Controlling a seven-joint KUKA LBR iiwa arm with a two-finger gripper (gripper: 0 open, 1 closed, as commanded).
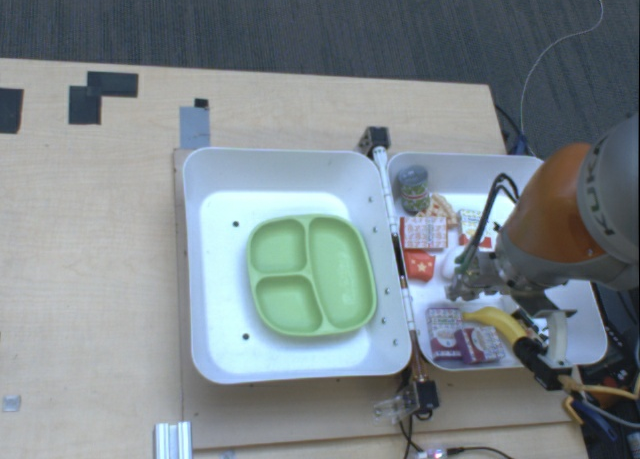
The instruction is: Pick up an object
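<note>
The arm is reaching into the right bin (590, 347), and its gripper (468, 285) is hanging low over the clutter there. The wrist is covering the jaws, so whether they are spread or pressed together cannot be told, nor whether they are pinching anything. A banana (497, 321) is lying just beside the gripper, next to a red-and-white packet (462, 339). A small jar (412, 185) is standing at the bin's far end. The left bin (215, 247) is holding a green divided plate (311, 275).
</note>
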